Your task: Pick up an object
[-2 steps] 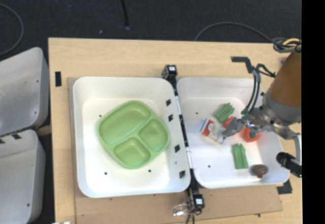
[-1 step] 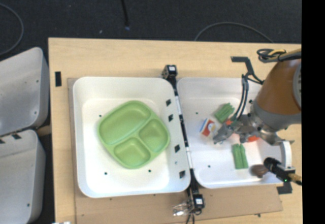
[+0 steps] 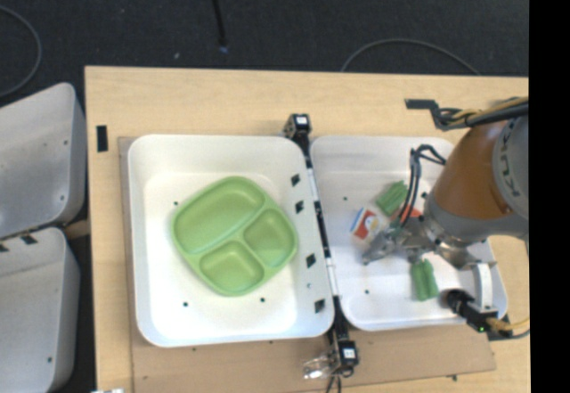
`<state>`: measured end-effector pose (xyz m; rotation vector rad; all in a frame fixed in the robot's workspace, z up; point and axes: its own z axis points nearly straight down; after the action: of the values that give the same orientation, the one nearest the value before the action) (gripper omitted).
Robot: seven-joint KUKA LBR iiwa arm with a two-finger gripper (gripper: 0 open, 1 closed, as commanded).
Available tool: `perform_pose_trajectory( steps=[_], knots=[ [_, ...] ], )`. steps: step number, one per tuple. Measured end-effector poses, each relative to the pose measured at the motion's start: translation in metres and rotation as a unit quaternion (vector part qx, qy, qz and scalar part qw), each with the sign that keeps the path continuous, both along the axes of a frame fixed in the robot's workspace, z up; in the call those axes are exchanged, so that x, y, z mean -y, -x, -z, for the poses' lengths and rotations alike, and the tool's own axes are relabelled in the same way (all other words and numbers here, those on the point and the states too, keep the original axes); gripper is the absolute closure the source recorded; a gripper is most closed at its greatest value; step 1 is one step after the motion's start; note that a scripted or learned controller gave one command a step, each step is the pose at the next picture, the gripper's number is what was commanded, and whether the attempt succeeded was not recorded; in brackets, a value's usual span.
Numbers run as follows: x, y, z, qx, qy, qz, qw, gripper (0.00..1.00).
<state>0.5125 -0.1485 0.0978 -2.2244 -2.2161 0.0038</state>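
— What lies under your tool [image 3: 378, 249]?
— A small red-and-white packet [image 3: 362, 224] in the right bin [image 3: 356, 311], long axis running upper-right to lower-left; my tool's grip, I cannot tell.

The arm [image 3: 481, 182] ran off the right edge of the view, so its upper part was cut off. Its wrist covered much of the right bin [image 3: 356, 298] and hid part of a green object [image 3: 390, 198] near the bin's far side. The gripper [image 3: 385, 247] was too blurred to tell how it stood. A small red, white and blue item [image 3: 362, 224] beside it was too small to identify.
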Motion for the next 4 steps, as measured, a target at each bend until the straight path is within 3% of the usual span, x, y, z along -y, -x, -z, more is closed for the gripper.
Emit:
perform_pose_trajectory(
  steps=[1, 3, 4],
  knots=[
    [0.002, -0.001, -0.013, 0.003, 0.0005, 0.004, 1.0000, 1.00],
    [0.001, -0.006, -0.131, 0.005, 0.0011, -0.004, 1.0000, 1.00],
    [-0.054, -0.031, -0.129, 0.003, 0.0001, -0.005, 1.0000, 1.00]
  ],
)
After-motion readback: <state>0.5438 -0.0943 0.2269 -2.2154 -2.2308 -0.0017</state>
